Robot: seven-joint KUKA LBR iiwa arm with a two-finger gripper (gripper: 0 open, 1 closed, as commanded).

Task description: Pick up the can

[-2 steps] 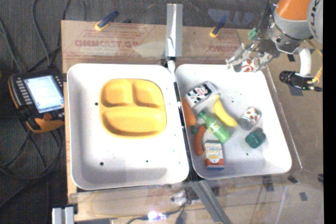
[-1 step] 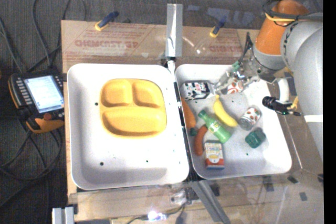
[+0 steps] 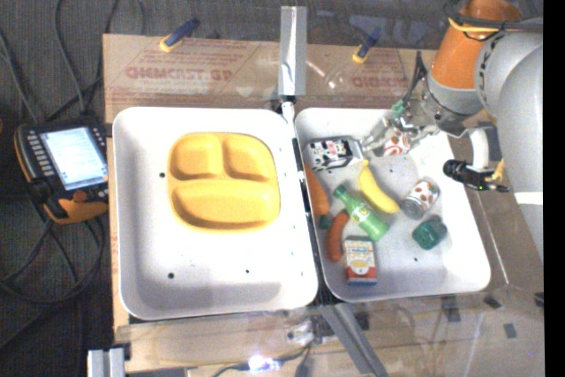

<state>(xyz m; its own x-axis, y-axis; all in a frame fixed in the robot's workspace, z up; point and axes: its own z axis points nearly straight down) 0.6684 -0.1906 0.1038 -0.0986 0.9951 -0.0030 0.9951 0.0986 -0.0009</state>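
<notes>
High fixed camera, seemingly tilted, overlooking both bins (image 3: 132,278).

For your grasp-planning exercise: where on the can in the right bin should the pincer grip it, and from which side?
Probably the can's round body at mid-length, from above. It lies tipped on its side, so the curved walls face up, with bare floor on both sides; the banana lies close to its left end.

Yellow tray (image 3: 224,181) — green bottle (image 3: 361,214) (white bins (image 3: 141,278))

Running out past the frame's right edge: the grey arm (image 3: 521,101), cut off there. Blurring at the upper right of the right bin (image 3: 459,278): the gripper (image 3: 395,132) over something red and white, too indistinct to name. Hiding part of the carrot (image 3: 319,194): the bin's left wall.
</notes>
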